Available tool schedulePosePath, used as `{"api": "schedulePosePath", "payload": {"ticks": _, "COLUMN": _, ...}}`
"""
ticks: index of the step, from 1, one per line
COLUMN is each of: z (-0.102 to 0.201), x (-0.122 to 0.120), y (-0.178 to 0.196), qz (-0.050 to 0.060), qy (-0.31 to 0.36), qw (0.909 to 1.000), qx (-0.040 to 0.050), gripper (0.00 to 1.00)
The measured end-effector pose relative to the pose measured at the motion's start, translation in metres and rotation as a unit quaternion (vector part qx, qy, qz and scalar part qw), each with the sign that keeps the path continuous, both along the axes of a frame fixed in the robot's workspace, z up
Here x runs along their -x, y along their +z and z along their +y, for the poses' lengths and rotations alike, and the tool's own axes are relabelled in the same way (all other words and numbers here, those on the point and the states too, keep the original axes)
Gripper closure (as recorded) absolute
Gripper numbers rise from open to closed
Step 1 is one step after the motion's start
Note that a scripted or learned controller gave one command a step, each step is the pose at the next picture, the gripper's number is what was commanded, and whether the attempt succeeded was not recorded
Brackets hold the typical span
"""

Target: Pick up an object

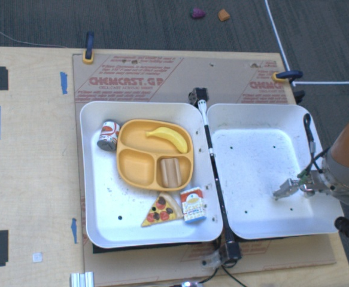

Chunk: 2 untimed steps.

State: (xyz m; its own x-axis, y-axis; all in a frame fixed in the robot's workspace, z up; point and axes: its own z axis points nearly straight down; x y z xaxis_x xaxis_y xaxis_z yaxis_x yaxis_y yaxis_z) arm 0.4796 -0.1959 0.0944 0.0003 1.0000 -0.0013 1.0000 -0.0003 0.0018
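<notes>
Camera view: the gripper (280,192) sits low over the right bin (258,160), toward 4 o'clock of that bin's floor, with the arm (342,160) entering from 3 o'clock. Whether it is spread or pressed together cannot be told at this scale; nothing is seen pinched in it. All candidate objects lie in the left bin (96,214): a yellow divided plate (135,163) at centre, a banana (169,137) in the plate's 12 o'clock compartment, a sausage (170,172) in its 4 o'clock compartment, a small can (108,135) just beside the plate at 9 o'clock, a pizza slice (161,210) and a small carton (193,204) side by side at 6 o'clock. Judgement: the step in hand is the approach. Lift clear of the shared rims at the bins' junction before travelling toward 9 o'clock. The carton and pizza slice are nearest. The carton stands proud and offers flat sides for a grip; the pizza slice lies flat and looks harder to grasp. Open floor lies at 7 o'clock of the left bin; the can sits near the bin wall, restricting descent there.
</notes>
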Motion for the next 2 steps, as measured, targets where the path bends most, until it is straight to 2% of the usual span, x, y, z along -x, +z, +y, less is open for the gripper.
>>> {"api": "schedulePosePath", "payload": {"ticks": 1, "z": -0.028, "x": 0.0, "y": 0.052, "qz": 0.0, "qy": 0.0, "qw": 1.0, "qx": 0.0001, "gripper": 0.0}}
{"api": "schedulePosePath", "payload": {"ticks": 2, "z": -0.009, "x": 0.0, "y": 0.0, "qz": 0.0, "qy": 0.0, "qw": 1.0, "qx": -0.0001, "gripper": 0.0}}
